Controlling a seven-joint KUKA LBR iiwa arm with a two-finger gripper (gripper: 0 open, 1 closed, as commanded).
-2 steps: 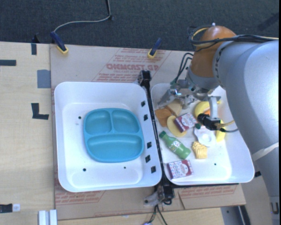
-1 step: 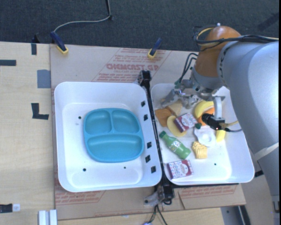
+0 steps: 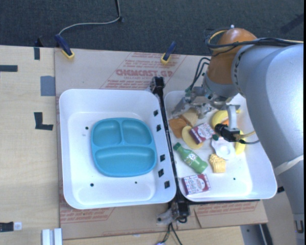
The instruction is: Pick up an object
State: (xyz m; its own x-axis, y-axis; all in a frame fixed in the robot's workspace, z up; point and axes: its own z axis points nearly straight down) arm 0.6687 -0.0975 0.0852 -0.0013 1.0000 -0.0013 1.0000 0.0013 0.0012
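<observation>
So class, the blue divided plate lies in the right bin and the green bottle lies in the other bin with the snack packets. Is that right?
Not quite. The camera view shows the blue divided plate in the left bin. The green bottle lies in the other bin with the snack packets.

Blue plate and clamps

A blue divided plate (image 3: 124,147) lies in the left bin (image 3: 71,106) (white); two yellow-tipped clamps (image 3: 64,47) sit beyond the plate.

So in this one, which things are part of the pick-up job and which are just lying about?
Part of the job:
gripper
green bottle
red packet
fries toy
right bin that holds them

Lying about:
blue divided plate
left bin
clamps
</observation>
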